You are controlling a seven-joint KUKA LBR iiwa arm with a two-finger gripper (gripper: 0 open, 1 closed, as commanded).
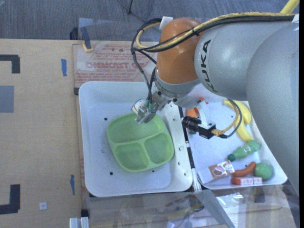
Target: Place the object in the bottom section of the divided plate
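The KUKA arm (247,56) reaches over the left bin (90,141), where the green divided plate (139,144) sits mid-bin. The gripper (145,112) hangs at the plate's upper rim; can't tell its jaw state or what it carries. Whatever's there looks tiny and pale, so probably light and easily dropped.

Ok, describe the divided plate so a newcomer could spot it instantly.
Look at the left white bin, the one away from the arm. The divided plate lies flat in its middle, just below the gripper. It is the only light green thing there, moulded into three sections.
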